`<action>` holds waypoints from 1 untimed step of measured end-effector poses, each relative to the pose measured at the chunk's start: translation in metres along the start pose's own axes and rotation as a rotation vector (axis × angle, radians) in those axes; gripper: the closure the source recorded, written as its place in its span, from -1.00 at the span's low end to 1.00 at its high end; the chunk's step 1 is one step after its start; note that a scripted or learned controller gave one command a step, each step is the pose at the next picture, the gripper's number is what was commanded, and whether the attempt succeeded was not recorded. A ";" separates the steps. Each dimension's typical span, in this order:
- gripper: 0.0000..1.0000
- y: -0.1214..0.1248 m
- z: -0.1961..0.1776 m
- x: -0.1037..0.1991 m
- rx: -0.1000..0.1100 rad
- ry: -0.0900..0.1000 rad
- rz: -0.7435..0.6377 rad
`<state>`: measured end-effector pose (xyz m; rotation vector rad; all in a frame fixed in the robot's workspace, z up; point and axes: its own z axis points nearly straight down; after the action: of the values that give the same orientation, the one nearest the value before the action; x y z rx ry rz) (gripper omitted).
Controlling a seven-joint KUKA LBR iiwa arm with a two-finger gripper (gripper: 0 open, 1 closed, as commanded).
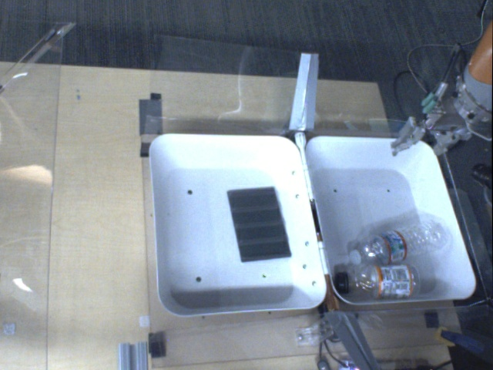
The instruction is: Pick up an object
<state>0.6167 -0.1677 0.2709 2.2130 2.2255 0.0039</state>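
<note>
Pincer (pixel 416 133) open above right bin (pixel 454 206) holding two bottles (pixel 393 247); one black pad (pixel 259 223) left.

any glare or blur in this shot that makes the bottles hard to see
Camera view: the clear bottles blend into the white right bin, edges soft; the gripper looks slightly blurred; faint reflections streak the transparent sheet at left; the dark pad reads sharply.

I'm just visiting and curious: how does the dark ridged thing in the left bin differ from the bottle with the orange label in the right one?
The dark ridged block is flat, opaque and rectangular; the orange-label bottle is rounded, see-through and lying on its side. The block sits alone mid-bin; the bottle lies at the near edge beside a second clear bottle. Both rest on white bin floors, apart from the gripper.
</note>
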 end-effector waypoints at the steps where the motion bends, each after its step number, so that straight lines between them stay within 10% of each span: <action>1: -1.00 -0.054 0.102 -0.011 0.001 0.000 -0.163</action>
<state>0.5635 -0.1790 0.1691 2.0254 2.3984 0.0031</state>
